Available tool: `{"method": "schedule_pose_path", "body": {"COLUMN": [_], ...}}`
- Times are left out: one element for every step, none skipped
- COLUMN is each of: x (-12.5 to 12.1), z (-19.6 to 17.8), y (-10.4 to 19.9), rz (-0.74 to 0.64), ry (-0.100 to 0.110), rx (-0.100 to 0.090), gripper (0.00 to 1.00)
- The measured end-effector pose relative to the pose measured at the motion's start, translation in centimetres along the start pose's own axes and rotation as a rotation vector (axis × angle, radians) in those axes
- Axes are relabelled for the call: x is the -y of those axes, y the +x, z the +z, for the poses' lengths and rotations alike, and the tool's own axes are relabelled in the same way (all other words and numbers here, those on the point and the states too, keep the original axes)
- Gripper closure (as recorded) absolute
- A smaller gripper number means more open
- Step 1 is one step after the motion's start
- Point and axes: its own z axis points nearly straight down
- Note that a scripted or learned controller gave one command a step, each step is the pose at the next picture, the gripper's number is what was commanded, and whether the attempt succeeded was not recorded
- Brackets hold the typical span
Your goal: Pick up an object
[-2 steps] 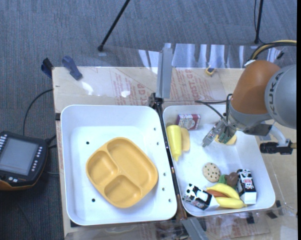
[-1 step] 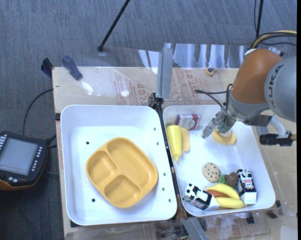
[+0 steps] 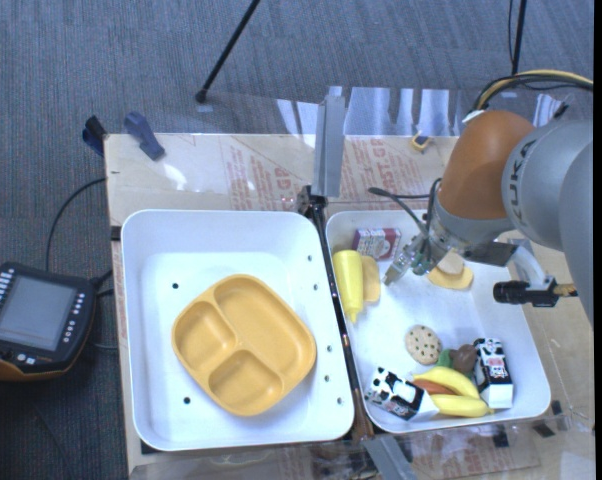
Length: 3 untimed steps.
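My gripper [image 3: 404, 264] hangs over the upper middle of the right bin [image 3: 537, 360], just right of a yellow bottle-shaped toy [image 3: 349, 282] and below a small red and white carton [image 3: 375, 240]. A tan slice [image 3: 453, 277] lies right beside the gripper, partly hidden by the wrist. Lower in the same bin lie a cookie [image 3: 422, 344], a brown piece [image 3: 465, 356], yellow bananas [image 3: 453, 390], a black and white milk carton [image 3: 493, 370] and a cow-patterned carton [image 3: 396, 392]. Nothing is visibly held.
The left bin [image 3: 137, 298] holds a yellow divided plate [image 3: 243, 344]. A grey post [image 3: 329, 150] stands at the back between the bins. A teach pendant [image 3: 33, 318] lies off the bench at left, and a blue clamp [image 3: 141, 134] at the bench's back left corner.
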Motion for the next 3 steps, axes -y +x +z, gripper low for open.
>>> {"method": "schedule_pose_path", "body": {"x": [2.6,1.4,6.6], "z": [-0.1,-5.3,0.1], "y": [-0.6,-2.1,-2.2], "rz": [-0.089,-0.146,-0.065], "ry": [0.0,-0.005,0.001], "rx": [0.002,0.009,0.001], "gripper": [0.0,0.0,0.0]}}
